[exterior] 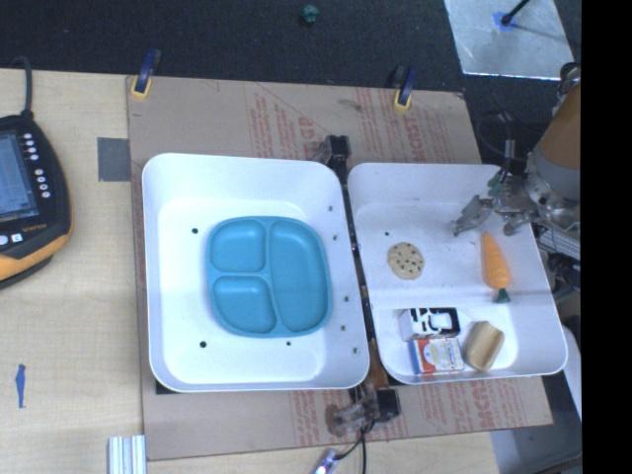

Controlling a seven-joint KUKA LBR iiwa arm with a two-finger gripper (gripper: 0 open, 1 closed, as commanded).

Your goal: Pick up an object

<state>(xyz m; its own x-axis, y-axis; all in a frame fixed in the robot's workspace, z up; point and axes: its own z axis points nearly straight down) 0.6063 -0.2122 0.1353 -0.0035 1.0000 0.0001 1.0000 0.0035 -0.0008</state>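
We are looking down at a worktop [89, 314] with two white bins on it. The fingers [491, 211] are hanging over the far right part of the right bin [380, 191]. They are spread open, one pointing left and one pointing right, and they are not holding anything.

Just under the fingers, a little toward us, an orange carrot [495, 262] is lying on the bin floor. It is very close to the fingers, but we cannot tell if it is touching them. It is not between them.

To the left of the fingers and a bit closer to us, a round cookie [405, 260] with dark spots is lying flat. It is well apart from the fingers.

Further toward us from the fingers, near the front wall of the same bin, three things are sitting close together. We are seeing a black and white card [433, 319], a small box [435, 354] with red and blue on it, and a tan block [483, 345] just beside the box.

Far to the left of the fingers, the left bin [173, 191] is holding a blue plate [268, 276] with three parts.

Even further left, a black and orange tablet [28, 200] is resting on the worktop.
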